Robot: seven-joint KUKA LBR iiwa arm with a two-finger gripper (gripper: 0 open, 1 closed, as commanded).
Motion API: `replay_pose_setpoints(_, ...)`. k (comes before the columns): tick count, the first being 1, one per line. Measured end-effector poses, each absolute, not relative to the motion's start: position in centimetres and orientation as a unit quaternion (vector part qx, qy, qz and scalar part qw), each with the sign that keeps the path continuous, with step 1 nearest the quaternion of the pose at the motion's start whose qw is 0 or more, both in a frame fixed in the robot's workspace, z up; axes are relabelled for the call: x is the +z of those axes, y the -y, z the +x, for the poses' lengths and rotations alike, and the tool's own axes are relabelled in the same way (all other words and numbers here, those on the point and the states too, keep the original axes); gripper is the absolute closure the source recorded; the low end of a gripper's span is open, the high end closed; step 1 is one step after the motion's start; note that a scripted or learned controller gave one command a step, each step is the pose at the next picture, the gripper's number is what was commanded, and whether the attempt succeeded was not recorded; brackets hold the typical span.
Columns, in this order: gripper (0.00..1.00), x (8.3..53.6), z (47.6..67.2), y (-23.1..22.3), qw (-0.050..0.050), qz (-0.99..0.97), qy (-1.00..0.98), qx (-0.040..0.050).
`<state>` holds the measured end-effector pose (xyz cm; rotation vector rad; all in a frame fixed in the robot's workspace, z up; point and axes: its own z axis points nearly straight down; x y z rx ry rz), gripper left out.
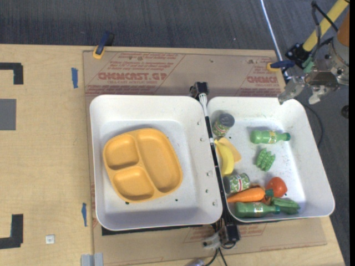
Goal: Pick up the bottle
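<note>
Hovering at two o'clock over the right bin's corner, tool with fingers apart, holding nothing; green bottle lies below at seven o'clock.

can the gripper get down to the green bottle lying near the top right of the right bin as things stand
Probably yes. The green plastic bottle lies on its side with bare bin floor around it, apart from the small ridged green toy below. The gripper hovers over the right white bin's top corner.

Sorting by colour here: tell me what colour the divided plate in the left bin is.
Yellow-orange, plain, seen in the camera view: divided plate.
</note>
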<state>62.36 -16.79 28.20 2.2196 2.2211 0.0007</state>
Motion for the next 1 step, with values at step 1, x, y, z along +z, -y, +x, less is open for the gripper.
replay_pose_setpoints(1,0.0,12.43,58.05,12.98,0.0,0.709,-0.705,-0.0002)
